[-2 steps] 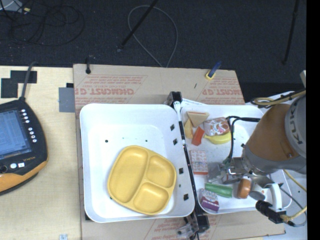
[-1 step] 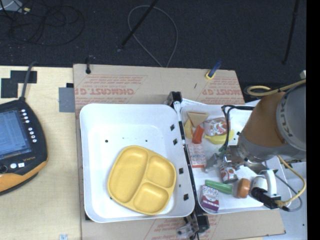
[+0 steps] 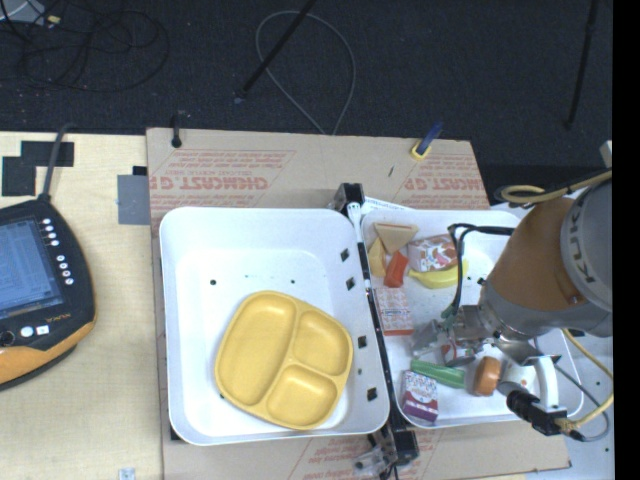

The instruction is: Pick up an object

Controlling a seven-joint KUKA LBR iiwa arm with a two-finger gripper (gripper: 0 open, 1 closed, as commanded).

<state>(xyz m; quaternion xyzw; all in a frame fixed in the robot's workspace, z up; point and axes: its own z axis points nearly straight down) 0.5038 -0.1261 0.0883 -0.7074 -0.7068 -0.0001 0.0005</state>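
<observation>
The right bin (image 3: 497, 420) holds several small items: a tan wedge of toast (image 3: 393, 236), a red piece (image 3: 397, 268), a yellow banana (image 3: 440, 276) with a printed pack (image 3: 433, 255) on it, a green stick (image 3: 437, 373), an orange piece (image 3: 487, 375) and a purple packet (image 3: 420, 396). My gripper (image 3: 447, 338) is low over the middle of this bin, just above the green stick and left of the orange piece. The arm's orange band (image 3: 535, 263) hides the bin's right part.
The left bin (image 3: 200, 248) holds a yellow divided plate (image 3: 283, 358). A ridge (image 3: 365, 298) separates the two bins. A control pendant (image 3: 35, 288) lies on the bench at far left. Cables (image 3: 575, 408) trail by the right bin's front corner.
</observation>
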